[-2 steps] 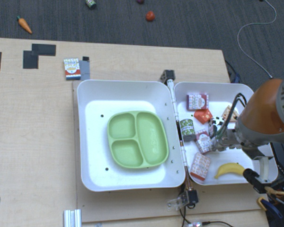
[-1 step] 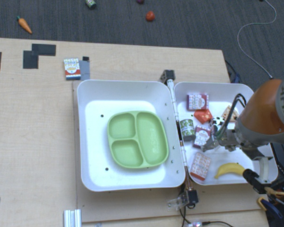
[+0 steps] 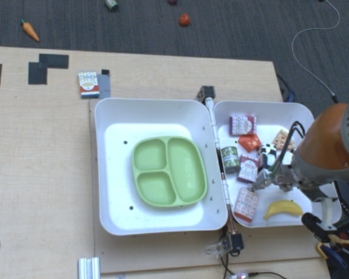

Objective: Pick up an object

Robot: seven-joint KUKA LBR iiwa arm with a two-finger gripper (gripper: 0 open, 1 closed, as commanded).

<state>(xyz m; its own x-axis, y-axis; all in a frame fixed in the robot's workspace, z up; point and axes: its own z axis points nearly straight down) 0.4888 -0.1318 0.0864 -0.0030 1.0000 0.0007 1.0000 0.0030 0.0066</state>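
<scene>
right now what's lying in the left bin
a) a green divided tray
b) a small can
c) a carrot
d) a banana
a, the green divided tray lies in the left bin, while the banana and the small can are in the right bin, and the carrot is on the carpet beyond the bench.

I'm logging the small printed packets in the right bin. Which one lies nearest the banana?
The packet at the bin's lower left, tilted beside the banana. The other two, one at the top and one mid-bin, lie farther up.
</scene>
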